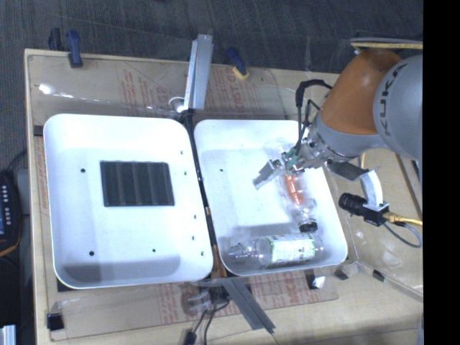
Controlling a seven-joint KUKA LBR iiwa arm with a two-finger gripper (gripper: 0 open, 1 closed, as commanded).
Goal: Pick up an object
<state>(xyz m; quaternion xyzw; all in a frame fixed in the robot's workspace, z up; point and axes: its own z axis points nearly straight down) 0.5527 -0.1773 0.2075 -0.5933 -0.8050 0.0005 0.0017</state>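
Observation:
In the right bin (223,192) a small clear bottle with an orange label (295,191) lies lengthwise, its black cap (307,226) pointing toward the front. My gripper (276,168) hangs low over the bin, right at the far end of this bottle, touching or nearly touching it. A larger clear bottle with a white and green label (277,250) lies on its side along the bin's front wall. In the left bin (72,250) a dark ribbed rectangular block (136,183) lies flat near the middle.
The grey and orange arm (366,106) reaches in over the right bin's right rim. A metal bar (197,70) stands behind the gap between the bins. A black cable fitting (359,205) sits just right of the right bin.

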